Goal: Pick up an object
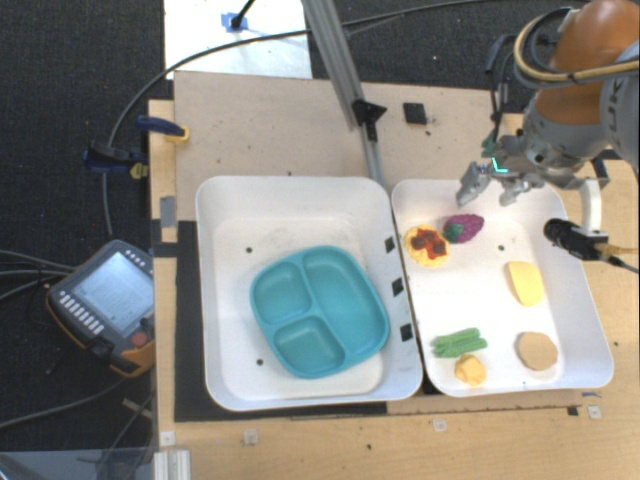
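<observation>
The hand point(492, 183) hovers open over the right bin point(585, 313), gripping nothing. Purple grapes point(464, 228) lie just below its fingers, touching a small pizza point(427, 245); a teal tray point(318, 311) fills the left bin point(225, 268)

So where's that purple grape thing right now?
The purple grapes lie in the right bin, near its top left, beside the pizza toy, just below the gripper.

Smooth white plastic bins point(300, 203), glossy teal plastic tray point(318, 311), matt wooden bench point(270, 123).
</observation>
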Motion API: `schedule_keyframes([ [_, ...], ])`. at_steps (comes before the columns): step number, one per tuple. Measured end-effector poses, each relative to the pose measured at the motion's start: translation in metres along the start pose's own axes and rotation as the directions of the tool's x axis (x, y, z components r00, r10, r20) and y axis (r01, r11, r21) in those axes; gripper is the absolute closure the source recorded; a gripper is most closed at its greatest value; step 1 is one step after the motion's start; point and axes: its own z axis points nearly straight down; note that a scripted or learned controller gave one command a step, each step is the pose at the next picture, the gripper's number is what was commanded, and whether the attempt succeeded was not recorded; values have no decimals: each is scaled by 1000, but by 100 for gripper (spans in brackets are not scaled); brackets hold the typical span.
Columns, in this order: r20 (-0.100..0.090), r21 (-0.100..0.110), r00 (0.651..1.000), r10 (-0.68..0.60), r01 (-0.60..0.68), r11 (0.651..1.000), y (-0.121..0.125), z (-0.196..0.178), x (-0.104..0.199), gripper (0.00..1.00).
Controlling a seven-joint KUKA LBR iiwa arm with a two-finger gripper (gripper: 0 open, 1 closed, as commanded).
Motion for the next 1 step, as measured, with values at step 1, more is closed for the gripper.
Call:
schedule_keyframes([
  [1,0,-4,1000,0,0,1000,1,-2,0,0],
])
